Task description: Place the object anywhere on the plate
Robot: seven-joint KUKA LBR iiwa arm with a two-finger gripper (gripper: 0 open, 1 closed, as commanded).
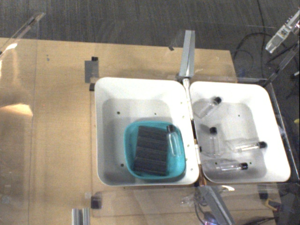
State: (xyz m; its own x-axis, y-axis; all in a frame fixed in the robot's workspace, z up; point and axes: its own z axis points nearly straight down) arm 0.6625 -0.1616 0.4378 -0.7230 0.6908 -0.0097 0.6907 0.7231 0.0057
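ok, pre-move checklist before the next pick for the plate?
1. Plate sits in the left bin: ok.
2. Dark ridged block covers most of the plate, little bare area: not ok.
3. One clear vial already lies on the plate beside the block: ok.
4. Four vials in the right bin, lying apart: ok.
5. Nearest-corner vial lies close to the bin wall, tight approach: cannot tell.

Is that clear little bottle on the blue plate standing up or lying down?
Lying down: the bottle rests lengthwise along the plate's right side, beside the dark block.
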